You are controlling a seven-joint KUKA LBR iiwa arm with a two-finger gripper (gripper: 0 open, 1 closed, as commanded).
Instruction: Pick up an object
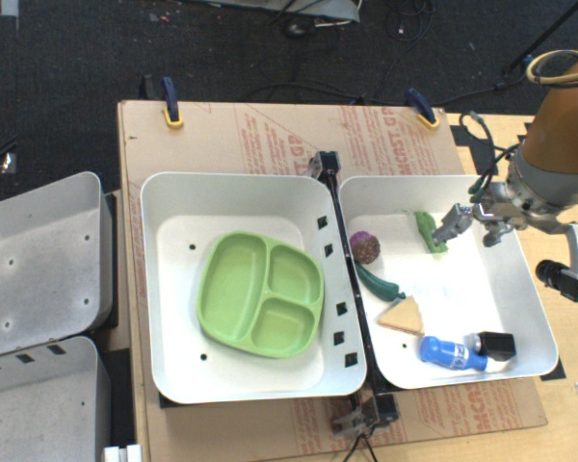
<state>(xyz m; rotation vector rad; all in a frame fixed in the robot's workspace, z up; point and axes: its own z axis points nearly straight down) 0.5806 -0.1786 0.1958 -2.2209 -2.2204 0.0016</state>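
Right bin (520, 287) holds a green stick-shaped piece (428, 231) near its far wall, a purple ball (366, 247), a dark green pod (377, 282), a tan wedge (403, 316), a blue bottle (450, 353) and a black-capped item (494, 345). The gripper (469, 221) hangs just right of the green piece, jaws spread, gripping nothing. Left bin (164, 258) carries a green divided plate (261, 295); both sit on the cardboard-covered surface (260, 133), dark floor (67, 56) behind.
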